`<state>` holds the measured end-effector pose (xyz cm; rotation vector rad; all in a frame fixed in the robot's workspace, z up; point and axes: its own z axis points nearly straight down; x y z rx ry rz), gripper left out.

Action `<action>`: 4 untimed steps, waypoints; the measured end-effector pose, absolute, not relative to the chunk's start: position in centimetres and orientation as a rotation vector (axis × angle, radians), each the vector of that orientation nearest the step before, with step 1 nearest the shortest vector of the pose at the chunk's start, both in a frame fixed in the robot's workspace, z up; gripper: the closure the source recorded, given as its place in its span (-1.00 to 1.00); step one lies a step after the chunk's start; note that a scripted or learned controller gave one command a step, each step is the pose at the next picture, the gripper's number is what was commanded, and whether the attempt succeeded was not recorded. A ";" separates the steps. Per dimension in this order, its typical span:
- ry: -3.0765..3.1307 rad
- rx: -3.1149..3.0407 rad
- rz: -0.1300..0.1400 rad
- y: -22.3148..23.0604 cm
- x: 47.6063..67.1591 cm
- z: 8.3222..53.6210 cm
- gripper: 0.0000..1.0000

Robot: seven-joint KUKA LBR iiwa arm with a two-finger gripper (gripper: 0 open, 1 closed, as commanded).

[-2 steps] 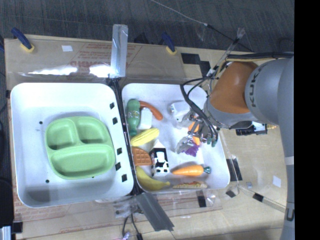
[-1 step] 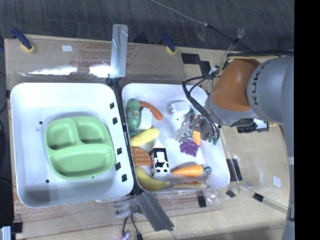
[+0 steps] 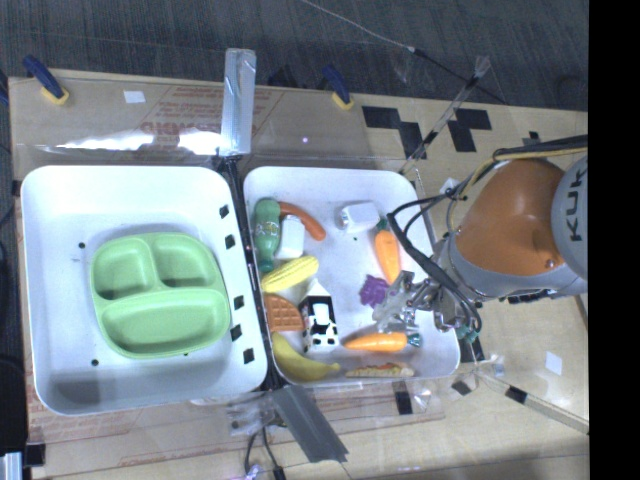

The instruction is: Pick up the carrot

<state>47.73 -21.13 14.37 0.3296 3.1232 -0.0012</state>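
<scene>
The gripper (image 3: 403, 306) hangs between two carrots (image 3: 376, 342); finger state cannot be told, so a miss is risked.

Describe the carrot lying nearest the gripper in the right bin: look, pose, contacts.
The carrot is orange, smooth and plastic-looking, lying flat and roughly crosswise near the right bin's front wall. Its thicker end, with a small green top, points toward the arm. The gripper hangs just above that end; whether they touch I cannot tell. A tan piece lies just in front of it.
</scene>
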 end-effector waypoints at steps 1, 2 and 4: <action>3.132 -0.240 0.002 -20.1 49.7 9.2 1.00; 3.125 -0.241 0.001 -20.0 49.9 9.4 -1.00; 3.130 0.180 -0.001 -20.8 55.1 10.4 1.00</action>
